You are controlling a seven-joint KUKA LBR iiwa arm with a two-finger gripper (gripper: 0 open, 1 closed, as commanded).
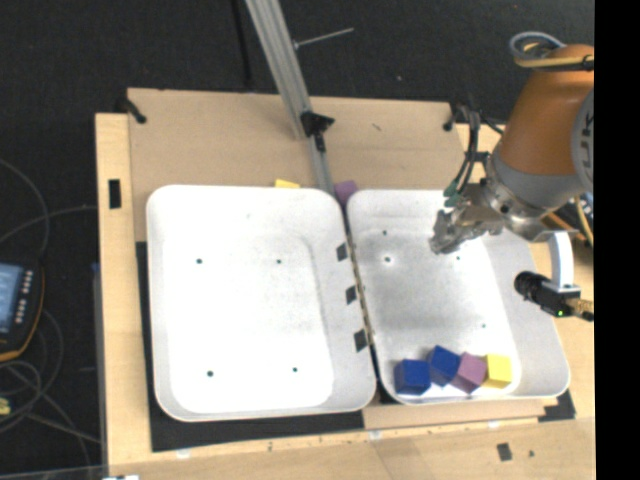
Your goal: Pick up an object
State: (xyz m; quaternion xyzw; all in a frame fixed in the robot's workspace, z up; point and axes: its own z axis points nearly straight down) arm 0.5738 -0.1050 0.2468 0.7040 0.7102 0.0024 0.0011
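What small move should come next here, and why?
Probably carry the tool toward the near edge of the right bin. It hangs over the bin's far part, above bare floor, while the blocks, two blue, a purple and a yellow, sit clustered along the near wall.

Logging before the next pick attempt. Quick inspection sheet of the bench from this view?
Surface: tan bench bearing two shallow white bins side by side, left bin and right bin.
Job's things: four blocks at the right bin's near edge: blue block, second blue block, purple block, yellow block.
Clutter: small yellow piece and small purple piece on the bench behind the bins.
End effector: end effector over the right bin's far part, apart from the blocks.
Cables: cables along the wrist; wires on the floor at left.
Surroundings: dark floor, slanted metal bar, handheld screen device at left.
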